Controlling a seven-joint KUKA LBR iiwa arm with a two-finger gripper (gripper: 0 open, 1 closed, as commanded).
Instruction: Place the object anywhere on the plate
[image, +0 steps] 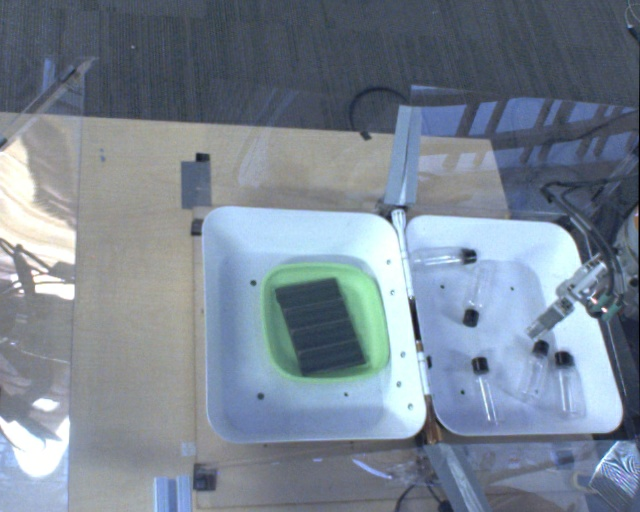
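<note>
Nearest the camera, along the front of the right shallow white plastic bin (590, 405): three clear glass vials with black caps, standing close together; one (483, 388) lying at front centre with its cap at the far end, a second (534, 369) tilted just right of it, a third (567, 382) just beside that, near the right wall. Further back in the same bin: a fourth clear vial (473, 297) with its black cap at the near end, lying mid-bin; a fifth (441, 257) lying crosswise by the far left corner, cap to the right. Five vials counted, all in the right bin, none on the plate. At the right edge, above the bin: grey metal two-finger pincer (553, 318), slanting down and leftward, tip over the bin floor just beyond the second vial's cap; fingers too small and blurred, so cannot tell whether released or clenched; nothing seen between them. In the left shallow white plastic bin (230, 330): one square lime-green plate with rounded corners (277, 300), carrying one dark grey ribbed rectangular block (319, 326), set at a slight angle. Beneath both bins: pale wooden worktop (120, 300); at the far side, one upright grey metal bar (403, 165) between the bins.
</note>
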